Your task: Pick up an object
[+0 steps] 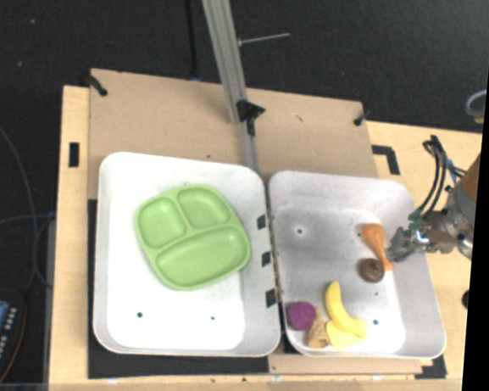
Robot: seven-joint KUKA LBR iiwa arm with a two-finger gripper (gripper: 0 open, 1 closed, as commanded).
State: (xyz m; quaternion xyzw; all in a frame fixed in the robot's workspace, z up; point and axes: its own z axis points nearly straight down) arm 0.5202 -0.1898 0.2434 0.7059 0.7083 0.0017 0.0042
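Observation:
The right bin (312, 205) holds an orange carrot-shaped toy (375, 238), a brown round piece (371, 270) just below it, a yellow banana (341, 311), a purple ball (301, 314) and a tan piece (318, 333) in the front corner. My gripper (403, 245) hangs at the right bin's right side, just right of the carrot and close to its lower end. Nothing shows between its fingers.
The left bin (116, 307) holds a green divided plate (193, 236). A metal pole (227, 53) slants up from between the bins at the back. Cables (438, 169) trail by the arm at the right.

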